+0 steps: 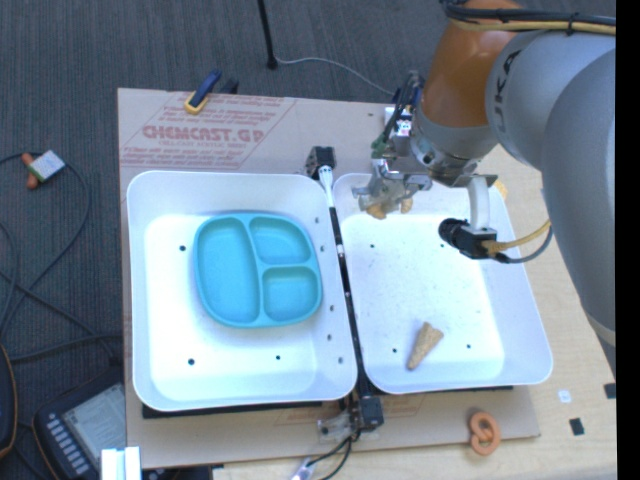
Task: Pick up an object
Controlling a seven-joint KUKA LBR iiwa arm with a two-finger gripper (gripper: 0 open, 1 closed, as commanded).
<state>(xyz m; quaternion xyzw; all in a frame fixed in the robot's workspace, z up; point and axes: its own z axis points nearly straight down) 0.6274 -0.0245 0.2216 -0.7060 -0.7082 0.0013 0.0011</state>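
Tan and lumpy, a small brown object (377, 206) sits pinched between the fingers of the two-finger metal gripper (388, 196) over the right shallow white bin's (520, 318) far left corner, while a beige waffle cone (424, 344) lies near the front.

A dark grey carpeted floor (80, 38) fills the scene from nine o'clock round to twelve. On it lies a bench board (210, 133) of pale brown sheet printed with red lettering. A thin black pole (264, 18) rises at twelve o'clock, with a grey cable (330, 66) trailing from its foot. Black cables (30, 298) loop across the carpet at eight o'clock. Light falls evenly and bright from above.
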